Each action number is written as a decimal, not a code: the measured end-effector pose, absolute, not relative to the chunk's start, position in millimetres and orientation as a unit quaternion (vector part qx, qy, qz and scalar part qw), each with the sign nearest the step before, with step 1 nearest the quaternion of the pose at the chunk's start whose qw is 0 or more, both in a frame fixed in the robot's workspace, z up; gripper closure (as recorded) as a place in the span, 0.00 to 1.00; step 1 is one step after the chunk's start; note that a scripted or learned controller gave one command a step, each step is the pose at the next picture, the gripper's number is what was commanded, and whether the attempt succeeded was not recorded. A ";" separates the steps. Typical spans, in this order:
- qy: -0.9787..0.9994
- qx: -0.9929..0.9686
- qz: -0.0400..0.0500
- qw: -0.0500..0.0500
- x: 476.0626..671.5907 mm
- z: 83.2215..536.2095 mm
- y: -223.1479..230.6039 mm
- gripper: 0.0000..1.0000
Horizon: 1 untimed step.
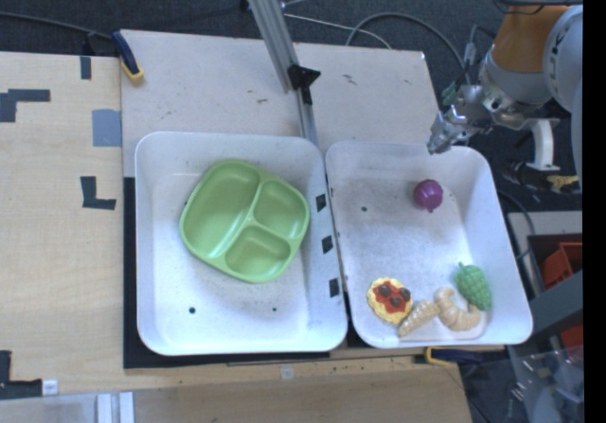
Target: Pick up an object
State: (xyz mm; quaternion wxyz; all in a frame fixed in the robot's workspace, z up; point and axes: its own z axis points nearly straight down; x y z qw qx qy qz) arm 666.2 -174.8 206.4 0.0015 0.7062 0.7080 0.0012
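Observation:
In the right bin lie a small purple ball-like fruit near the back, a green leafy toy vegetable at the right front, a round yellow and red pizza piece at the front, and a tan croissant-shaped piece beside it. My gripper hangs over the back right corner of that bin, above and slightly right of the purple fruit. Nothing shows between its tips.
The left bin holds a green divided plate, tilted. A metal pole slants across the bench from the top down to the gap between the bins. A yellow-handled tool lies at the back left.

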 end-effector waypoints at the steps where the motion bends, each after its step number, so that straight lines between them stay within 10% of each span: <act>1: 0.708 0.706 0.001 0.001 666.8 222.1 -174.1 1.00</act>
